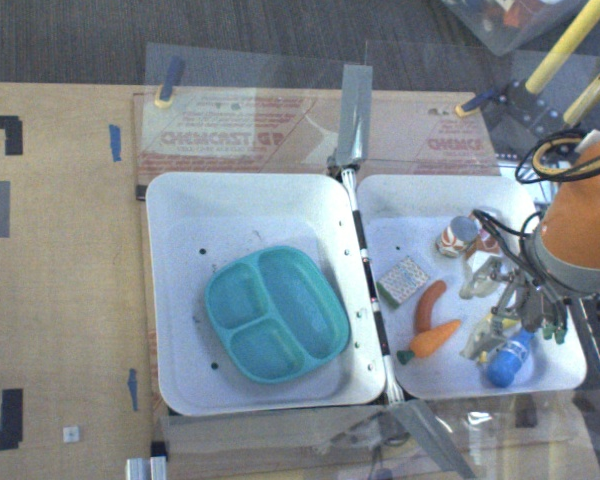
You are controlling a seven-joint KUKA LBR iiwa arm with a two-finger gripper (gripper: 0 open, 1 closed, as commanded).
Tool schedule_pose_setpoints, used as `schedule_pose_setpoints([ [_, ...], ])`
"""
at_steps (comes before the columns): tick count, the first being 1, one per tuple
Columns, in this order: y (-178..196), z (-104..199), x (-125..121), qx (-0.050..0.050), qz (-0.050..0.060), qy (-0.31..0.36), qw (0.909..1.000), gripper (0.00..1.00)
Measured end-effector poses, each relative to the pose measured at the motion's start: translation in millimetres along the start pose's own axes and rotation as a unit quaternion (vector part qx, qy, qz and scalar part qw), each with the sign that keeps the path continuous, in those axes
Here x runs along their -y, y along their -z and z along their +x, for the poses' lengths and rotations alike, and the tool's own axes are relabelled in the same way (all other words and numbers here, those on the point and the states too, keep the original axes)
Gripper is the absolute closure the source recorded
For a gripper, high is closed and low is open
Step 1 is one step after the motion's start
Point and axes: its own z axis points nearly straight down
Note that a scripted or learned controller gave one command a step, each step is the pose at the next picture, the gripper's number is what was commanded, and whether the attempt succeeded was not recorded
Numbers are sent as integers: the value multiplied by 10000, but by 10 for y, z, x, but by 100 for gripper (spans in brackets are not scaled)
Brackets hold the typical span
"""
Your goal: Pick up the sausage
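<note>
Camera view: sausage left of pincer, pincer's state unclear.

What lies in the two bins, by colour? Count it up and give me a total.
Teal: 1, plate
Red: 1, sausage
Orange: 1, carrot
Blue: 1, toy
Green-checked: 1, packet
Tan: 1, round thing
Total: 6
Pale shapes beside the toy are too unclear to count.

Grey arm with orange band, black cables, metallic claw.
</note>
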Motion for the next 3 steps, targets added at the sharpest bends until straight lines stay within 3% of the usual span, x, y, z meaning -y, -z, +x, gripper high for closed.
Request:
schedule_pose_setpoints([
  [1,132,-137,-500,33,-5,2421,9702,0],
  [2,240,-157,-498,75,-12,2396,9708,100],
  [3,893,-916,-838,34,-4,2639,9645,100],
])
